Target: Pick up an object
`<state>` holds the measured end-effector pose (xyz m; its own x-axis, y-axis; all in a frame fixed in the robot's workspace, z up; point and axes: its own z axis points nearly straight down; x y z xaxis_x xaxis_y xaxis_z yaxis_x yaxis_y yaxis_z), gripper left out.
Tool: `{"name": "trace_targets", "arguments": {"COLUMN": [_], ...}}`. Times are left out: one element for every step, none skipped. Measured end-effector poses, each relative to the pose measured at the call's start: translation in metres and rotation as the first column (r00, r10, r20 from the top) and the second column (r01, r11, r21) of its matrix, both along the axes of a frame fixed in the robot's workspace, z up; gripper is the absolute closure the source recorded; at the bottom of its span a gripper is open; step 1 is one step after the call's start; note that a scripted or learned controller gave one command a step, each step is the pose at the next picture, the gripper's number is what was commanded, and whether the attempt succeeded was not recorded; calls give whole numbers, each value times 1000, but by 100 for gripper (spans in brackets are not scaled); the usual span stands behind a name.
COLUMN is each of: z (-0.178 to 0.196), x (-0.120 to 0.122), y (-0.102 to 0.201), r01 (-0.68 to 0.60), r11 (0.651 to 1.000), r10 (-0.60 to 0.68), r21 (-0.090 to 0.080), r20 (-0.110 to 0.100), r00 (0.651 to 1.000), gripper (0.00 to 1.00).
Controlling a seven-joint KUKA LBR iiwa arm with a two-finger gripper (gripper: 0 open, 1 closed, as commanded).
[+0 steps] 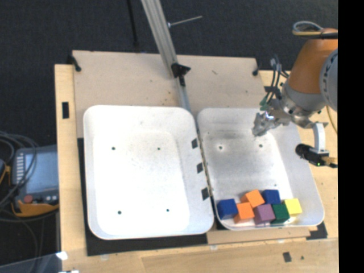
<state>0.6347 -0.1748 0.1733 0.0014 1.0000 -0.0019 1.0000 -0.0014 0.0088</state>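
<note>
Several small coloured blocks crowd the near edge of the right bin (pixel 227 124): a blue one (pixel 227 207), two orange ones (pixel 253 197) (pixel 245 210), a purple one (pixel 264 212), a green one (pixel 280 211), a yellow one (pixel 293 206) and another blue one (pixel 271 196). My gripper (pixel 260 124) hangs over the far part of the right bin, well away from the blocks. Nothing is seen between its fingers.
The left bin (pixel 142 169) lies beside the right one. A slanted metal rail (pixel 162 33) rises from behind the bins. A grey control pendant (pixel 34 175) with cables sits off the bench's left side.
</note>
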Motion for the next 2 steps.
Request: {"name": "trace_targets", "arguments": {"z": [64,119], "x": [-2,0], "y": [-6,-7], "r01": [-1,-4], "r11": [1000,1000], "r10": [1,4], "r21": [-1,0], "r20": [0,-1], "r00": [1000,1000], "gripper": [100,100]}}
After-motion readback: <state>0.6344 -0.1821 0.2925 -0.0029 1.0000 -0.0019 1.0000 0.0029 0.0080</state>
